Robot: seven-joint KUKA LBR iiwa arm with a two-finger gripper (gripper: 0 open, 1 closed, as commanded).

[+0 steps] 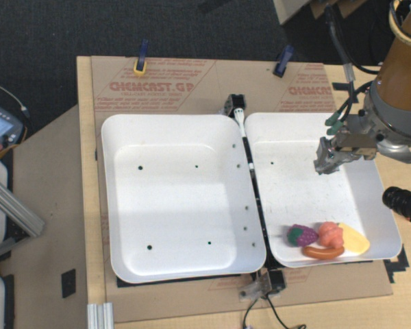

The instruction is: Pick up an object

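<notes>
blue clamps (142, 52), cardboard sheet (192, 81)

One fixed camera looks down aslant on both bins (116, 184).

The arm (397, 81) reaches in from the right, wrist bent downward, its tool (327, 162) hanging low.

**A:** what's the bench (89, 204) topped with? looks like cardboard?

**B:** yep, a brown printed sheet (212, 81), held at the far edge by a yellow-blue clamp (142, 57) and a blue clamp (283, 60). Sitting on it side by side, touching: left white bin (116, 184) and right white bin (288, 139). A black clip (233, 104) sits at the far end of their seam, another clip (270, 280) at the near end.
</notes>
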